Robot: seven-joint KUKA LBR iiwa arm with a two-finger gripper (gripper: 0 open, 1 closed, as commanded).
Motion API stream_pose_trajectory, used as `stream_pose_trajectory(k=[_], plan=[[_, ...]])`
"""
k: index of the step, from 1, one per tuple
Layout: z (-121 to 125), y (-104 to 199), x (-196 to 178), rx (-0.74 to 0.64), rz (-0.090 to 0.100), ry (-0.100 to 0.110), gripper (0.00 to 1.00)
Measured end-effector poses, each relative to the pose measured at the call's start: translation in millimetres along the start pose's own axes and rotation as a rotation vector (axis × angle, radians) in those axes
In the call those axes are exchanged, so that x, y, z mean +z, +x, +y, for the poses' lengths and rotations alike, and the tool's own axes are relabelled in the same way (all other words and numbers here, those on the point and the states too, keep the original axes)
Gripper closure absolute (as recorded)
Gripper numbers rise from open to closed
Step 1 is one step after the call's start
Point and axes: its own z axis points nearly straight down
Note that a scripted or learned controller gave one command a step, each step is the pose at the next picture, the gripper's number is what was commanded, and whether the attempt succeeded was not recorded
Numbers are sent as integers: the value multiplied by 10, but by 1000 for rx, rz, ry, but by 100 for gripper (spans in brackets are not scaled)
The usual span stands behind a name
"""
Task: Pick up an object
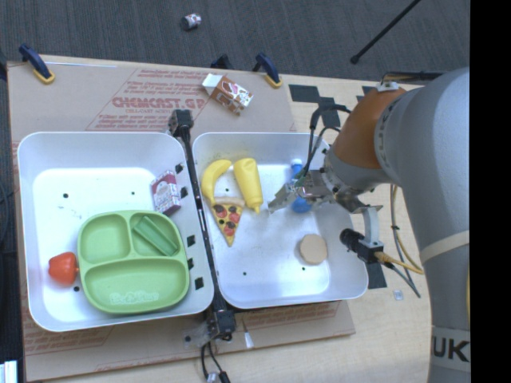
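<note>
We log the hand low inside the right bin, at its upper right part, the grey arm with its orange band reaching in from the right. A blue object, possibly a small ball or cap, sits right at the fingertips; a second bit of blue shows just above it near the wrist. We cannot tell whether the fingers are spread or closed, nor whether the blue object is between them: the metal parts blur together here.

Right bin contents: a banana and a yellow bottle-shaped toy side by side at the upper left, a toy pizza slice just below them, and a round tan disc, perhaps a cookie, below the hand and apart from it.

Left bin: a green divided plate carrying a green strip in its upper right compartment, a red tomato-like object touching the plate's left edge, and a small red-and-white packet near the shared wall.

On the cardboard-covered surface above the bins lies a small carton.
</note>
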Motion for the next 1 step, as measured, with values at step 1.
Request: stream_pose_trajectory(k=[1], plan=[[3, 6, -100, -5, 1, 1, 100]])
